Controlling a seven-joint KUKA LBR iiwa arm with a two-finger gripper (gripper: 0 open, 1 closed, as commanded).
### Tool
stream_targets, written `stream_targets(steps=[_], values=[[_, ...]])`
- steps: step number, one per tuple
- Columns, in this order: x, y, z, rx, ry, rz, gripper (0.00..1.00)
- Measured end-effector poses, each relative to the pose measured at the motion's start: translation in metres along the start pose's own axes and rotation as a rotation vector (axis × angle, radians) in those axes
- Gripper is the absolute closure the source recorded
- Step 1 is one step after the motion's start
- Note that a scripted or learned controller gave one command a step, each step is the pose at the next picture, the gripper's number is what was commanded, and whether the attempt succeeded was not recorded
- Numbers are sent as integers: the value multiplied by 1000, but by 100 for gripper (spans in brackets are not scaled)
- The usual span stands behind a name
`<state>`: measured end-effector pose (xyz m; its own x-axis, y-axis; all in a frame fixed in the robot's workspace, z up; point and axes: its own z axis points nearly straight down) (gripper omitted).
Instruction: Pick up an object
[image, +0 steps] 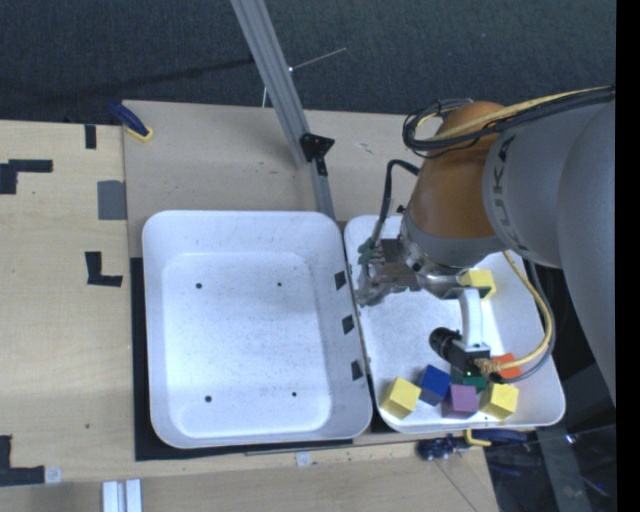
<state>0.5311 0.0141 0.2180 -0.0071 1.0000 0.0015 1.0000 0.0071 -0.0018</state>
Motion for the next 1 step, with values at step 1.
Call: stream_targets(steps=[1], values=[[46, 0, 2, 1, 0, 0, 100]])
